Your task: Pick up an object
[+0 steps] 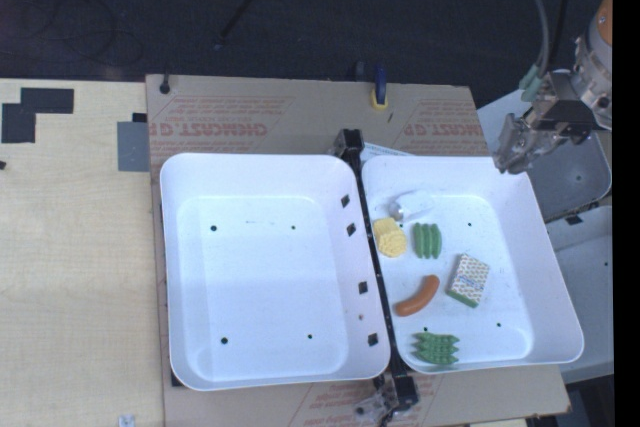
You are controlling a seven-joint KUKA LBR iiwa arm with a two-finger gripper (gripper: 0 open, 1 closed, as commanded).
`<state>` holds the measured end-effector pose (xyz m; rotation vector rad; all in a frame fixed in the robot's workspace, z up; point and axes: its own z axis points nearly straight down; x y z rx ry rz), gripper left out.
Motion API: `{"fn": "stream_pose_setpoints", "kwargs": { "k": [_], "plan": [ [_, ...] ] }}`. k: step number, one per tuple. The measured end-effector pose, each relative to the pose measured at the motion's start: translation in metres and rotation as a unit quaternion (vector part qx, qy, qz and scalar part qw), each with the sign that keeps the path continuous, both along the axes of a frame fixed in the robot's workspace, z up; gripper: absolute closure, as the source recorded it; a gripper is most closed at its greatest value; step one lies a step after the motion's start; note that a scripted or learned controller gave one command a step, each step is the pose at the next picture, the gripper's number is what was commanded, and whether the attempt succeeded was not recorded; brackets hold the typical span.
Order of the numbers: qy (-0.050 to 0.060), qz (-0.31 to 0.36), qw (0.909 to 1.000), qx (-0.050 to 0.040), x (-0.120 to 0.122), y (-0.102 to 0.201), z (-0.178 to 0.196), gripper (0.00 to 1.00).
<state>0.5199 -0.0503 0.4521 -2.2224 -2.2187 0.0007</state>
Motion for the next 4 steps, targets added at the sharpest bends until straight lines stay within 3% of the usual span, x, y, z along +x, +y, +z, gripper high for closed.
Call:
{"fn": "stream_pose_setpoints", "kwargs": {
  "k": [1,2,3,4],
  "plan": [
    [0.008,0.001,1.0000,0.0001,-0.004,0.004,-0.129,1.00],
    [-0.001,-0.002,1.0000,-0.0012,-0.046,-0.070,-0.088,1.00],
    [0.002,0.002,1.0000,0.0003,-0.044,-0.024,-0.113,1.00],
    [-0.005,0.005,1.0000,-0.0003,0.039,0.041,-0.034,1.00]
  ]
}}
